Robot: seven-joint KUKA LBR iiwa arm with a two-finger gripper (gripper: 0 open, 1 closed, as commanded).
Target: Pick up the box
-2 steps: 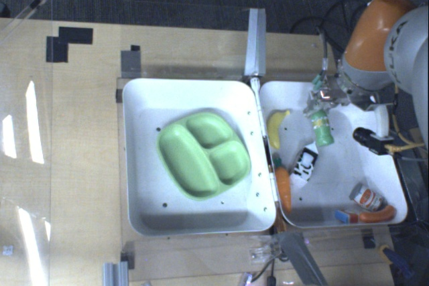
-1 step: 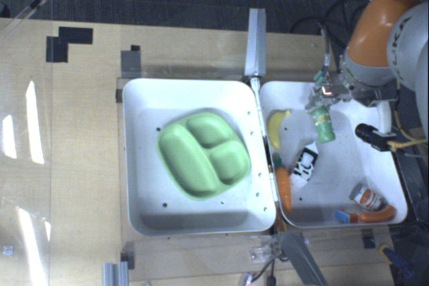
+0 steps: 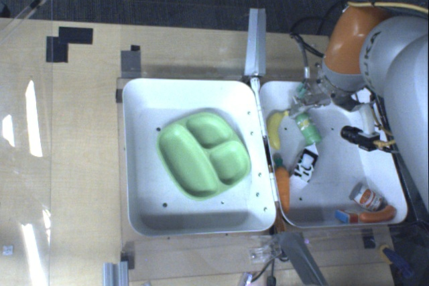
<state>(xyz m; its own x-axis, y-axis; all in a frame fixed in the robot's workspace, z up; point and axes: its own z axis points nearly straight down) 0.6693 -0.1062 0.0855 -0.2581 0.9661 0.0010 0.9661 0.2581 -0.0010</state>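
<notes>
A grey KUKA arm (image 3: 395,57) with an orange band above its wrist reached in from the right over the right bin (image 3: 335,214), one of two shallow white bins set side by side on a pale wooden bench (image 3: 74,144).

In the camera view, looking down at a slant, the gripper (image 3: 305,98) hung over the upper left part of the right bin, close to a green item (image 3: 308,129) and a yellow item (image 3: 275,129) lying near the divider. Whether its jaws were spread or pressed together could not be told at that angle, and nothing could be seen pinched between them.

The box (image 3: 305,164), a small white carton with black markings, lay tilted on the bin floor below the gripper and beside an orange carrot-like piece (image 3: 283,189) against the bin's left wall. It appeared to rest on the bin, apart from the gripper.

A small can (image 3: 367,197) and a reddish item (image 3: 375,214) sat at the bin's lower right corner. The left bin (image 3: 137,211) held a green three-part tray (image 3: 204,154).

By this evidence the pick was not yet made: the gripper had to be brought over the box, lowered, closed and lifted.
</notes>
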